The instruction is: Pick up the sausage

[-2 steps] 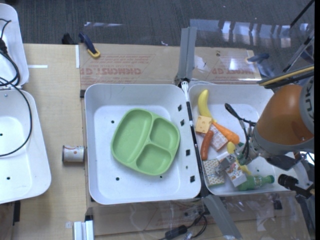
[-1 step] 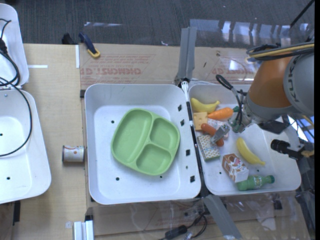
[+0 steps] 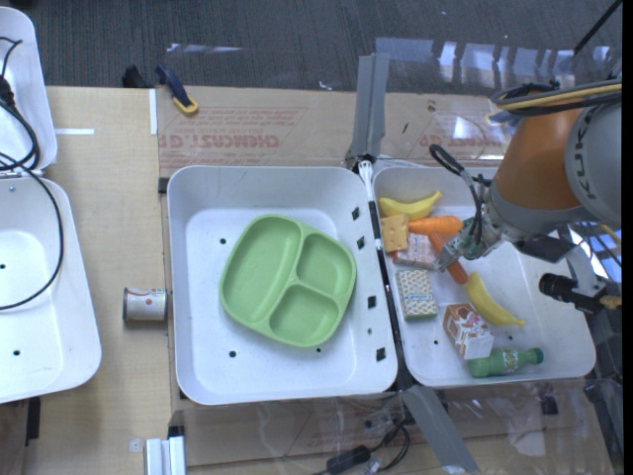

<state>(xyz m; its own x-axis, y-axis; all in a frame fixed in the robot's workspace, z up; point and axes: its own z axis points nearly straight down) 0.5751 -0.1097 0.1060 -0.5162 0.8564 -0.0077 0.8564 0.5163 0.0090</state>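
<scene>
Below, left bin (image 3: 188,265) with green plate (image 3: 288,280); right bin (image 3: 554,364) with bananas, carrot, sausage (image 3: 456,271); pincer (image 3: 457,252) state unclear

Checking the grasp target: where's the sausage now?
In the right bin, the sausage lies under the gripper, between the carrot and the lower banana.

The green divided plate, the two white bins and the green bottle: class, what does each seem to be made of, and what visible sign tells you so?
Green divided plate: probably moulded plastic, matte, one even colour with soft rounded ridges.
Two shallow white bins, left and right: likely thin formed plastic, slightly glossy, with rounded corners and rims.
Green bottle: looks like shiny plastic, a toy perhaps; highlights show, but it is too small to be sure.
</scene>
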